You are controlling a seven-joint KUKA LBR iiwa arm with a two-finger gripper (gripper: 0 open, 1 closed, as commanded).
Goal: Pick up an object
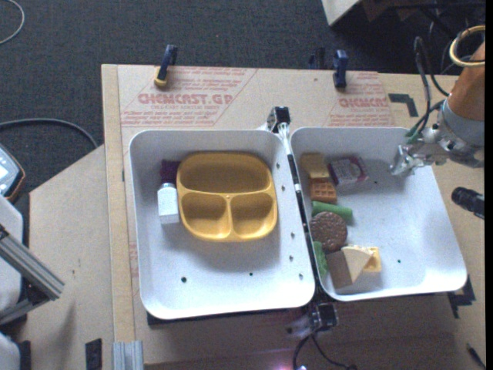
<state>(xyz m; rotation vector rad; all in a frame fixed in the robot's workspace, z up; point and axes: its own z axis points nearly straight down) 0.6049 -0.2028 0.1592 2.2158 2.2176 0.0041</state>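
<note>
1. Where the arm [466, 106] enters from the right of the camera view, its gripper [404, 163] hangs over the upper right part of the right bin [416, 237], near that bin's far rim; the grey wrist and an orange section rise behind it.
2. Whether the pincer is apart or together cannot be told at this size; nothing shows between its tips, and the bin floor beneath it is bare.
3. The candidate objects lie in a column along the left side of the right bin, well apart from the gripper: a tan block [313, 163] at the top, a small packet with a dark pink edge [347, 170] just beside it, an orange waffle piece [323, 190], a green piece [333, 208], a round brown cookie [329, 229], and a pale wedge of cheese [360, 262] touching a dark brown block [337, 270].
4. The left bin [208, 284] holds a yellow divided plate [226, 196] with three compartments; a small white bottle [168, 204] stands just beside the plate's left edge, with a dark purple item [169, 168] behind it.
5. Both bins rest side by side on a cardboard-covered bench [123, 206], with two clamps [165, 65] at its far edge.
</note>
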